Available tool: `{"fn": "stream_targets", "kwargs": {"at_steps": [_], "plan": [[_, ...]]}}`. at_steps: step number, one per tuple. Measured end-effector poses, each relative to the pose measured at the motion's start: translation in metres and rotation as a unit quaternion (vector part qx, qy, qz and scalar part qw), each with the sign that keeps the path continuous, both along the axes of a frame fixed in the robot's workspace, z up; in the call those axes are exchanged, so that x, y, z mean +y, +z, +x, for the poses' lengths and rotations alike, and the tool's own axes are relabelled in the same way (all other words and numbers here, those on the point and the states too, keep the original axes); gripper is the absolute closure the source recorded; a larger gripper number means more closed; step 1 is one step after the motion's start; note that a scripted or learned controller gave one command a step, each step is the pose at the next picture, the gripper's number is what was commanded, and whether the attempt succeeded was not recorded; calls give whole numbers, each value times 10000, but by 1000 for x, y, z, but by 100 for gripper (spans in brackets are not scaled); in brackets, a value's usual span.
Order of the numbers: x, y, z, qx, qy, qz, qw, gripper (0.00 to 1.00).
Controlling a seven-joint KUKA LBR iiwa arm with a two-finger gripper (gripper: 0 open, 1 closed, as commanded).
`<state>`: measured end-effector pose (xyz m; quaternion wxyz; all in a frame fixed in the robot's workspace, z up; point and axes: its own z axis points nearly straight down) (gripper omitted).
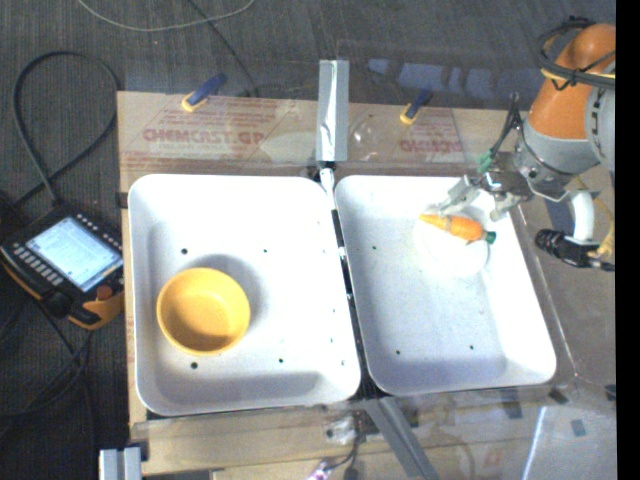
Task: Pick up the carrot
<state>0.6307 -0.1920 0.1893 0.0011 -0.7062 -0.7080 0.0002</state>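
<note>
Claw (478, 194) sits over the upper right part of the right-hand bin (520, 353), reaching in from the right on the grey arm (560, 153), whose orange band (578, 78) shows near the frame's upper right corner. Whether the claw is open or closed: cannot tell from this view, since the tips blur into the white of the bin behind them. Carrot (455, 227) lies just below and slightly left of the claw, small, orange, with a bit of green at its right end, long axis running roughly left to right with a slight downward tilt to the right. It looks close to the claw; whether it touches the claw or is clamped by it cannot be resolved here. The carrot is in the upper half of the right-hand bin, nearer the bin's right wall than the divider between the two bins. Left-hand bin (160, 193) holds a yellow bowl (204, 311), upright, in its lower left area, well apart from the carrot. Both bins rest side by side on a brown cardboard sheet (240, 133). A handheld control pendant (68, 258) with a lit screen lies on the floor to the left of the bench, with black cables (40, 118) trailing from it.
</note>
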Motion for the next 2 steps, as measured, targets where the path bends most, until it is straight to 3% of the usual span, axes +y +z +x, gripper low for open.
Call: {"fn": "stream_targets", "kwargs": {"at_steps": [1, 2], "plan": [[-22, -93, 26, -23, 456, 14, 9990, 0], [-22, -97, -1, -89, 479, 8, 9988, 0]]}}
